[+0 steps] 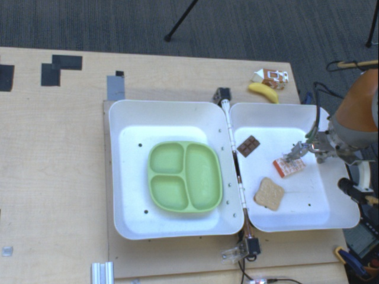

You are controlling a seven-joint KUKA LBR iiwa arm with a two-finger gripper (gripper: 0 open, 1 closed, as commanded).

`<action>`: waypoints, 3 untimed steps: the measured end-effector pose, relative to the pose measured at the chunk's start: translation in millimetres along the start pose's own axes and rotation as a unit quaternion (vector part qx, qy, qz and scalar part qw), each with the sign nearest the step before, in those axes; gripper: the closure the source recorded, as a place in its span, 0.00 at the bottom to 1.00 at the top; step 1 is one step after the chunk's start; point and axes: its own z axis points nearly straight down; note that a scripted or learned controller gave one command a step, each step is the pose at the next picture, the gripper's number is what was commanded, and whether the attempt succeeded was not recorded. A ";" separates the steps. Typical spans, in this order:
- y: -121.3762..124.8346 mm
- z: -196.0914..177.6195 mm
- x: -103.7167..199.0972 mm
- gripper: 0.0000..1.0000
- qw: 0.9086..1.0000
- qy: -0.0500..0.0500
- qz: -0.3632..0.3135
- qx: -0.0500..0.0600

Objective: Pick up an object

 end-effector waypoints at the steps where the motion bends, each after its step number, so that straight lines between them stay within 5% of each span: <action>1: 1.9 -11.3 1.5 1.00 1.000 0.001 -0.001 -0.002; 2: 1.8 -11.2 1.5 0.00 1.000 0.001 -0.001 -0.002; 3: -43.2 11.7 38.5 0.00 1.000 0.001 0.000 0.002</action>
